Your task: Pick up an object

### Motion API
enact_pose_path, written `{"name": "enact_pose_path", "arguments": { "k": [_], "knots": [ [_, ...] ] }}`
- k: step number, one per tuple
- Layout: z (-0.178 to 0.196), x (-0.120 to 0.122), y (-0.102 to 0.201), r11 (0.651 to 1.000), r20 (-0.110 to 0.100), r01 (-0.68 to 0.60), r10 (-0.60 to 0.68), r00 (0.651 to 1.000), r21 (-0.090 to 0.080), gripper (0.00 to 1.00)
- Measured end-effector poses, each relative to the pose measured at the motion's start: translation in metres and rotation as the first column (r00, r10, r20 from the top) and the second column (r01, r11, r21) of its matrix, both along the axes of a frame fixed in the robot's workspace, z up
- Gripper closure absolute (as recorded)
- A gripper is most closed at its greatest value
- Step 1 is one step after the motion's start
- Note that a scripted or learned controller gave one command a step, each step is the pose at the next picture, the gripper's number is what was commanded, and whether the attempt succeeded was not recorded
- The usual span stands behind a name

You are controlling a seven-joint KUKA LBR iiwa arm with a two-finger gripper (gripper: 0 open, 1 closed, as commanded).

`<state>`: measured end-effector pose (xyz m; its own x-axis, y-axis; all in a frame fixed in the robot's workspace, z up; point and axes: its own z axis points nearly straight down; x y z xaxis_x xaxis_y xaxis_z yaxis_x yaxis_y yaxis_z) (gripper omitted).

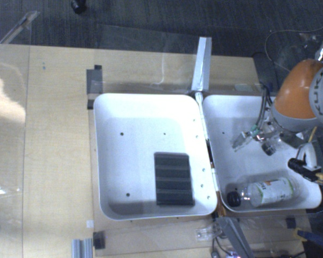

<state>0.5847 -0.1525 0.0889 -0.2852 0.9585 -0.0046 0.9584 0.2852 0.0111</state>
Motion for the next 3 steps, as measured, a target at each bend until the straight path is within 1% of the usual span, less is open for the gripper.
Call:
{"name": "enact_pose_path", "arguments": {
  "k": [1, 2, 3],
  "knots": [
    [-0.001, 0.044, -0.047, 1.000, -0.002, 0.027, -0.027, 1.000, 0.001, 0.00],
    [0.011, 0.047, -0.044, 1.000, 0.005, 0.022, -0.022, 1.000, 0.000, 1.00],
    [0.011, 0.047, -0.044, 1.000, 0.005, 0.022, -0.022, 1.000, 0.000, 0.00]
  ]
}}
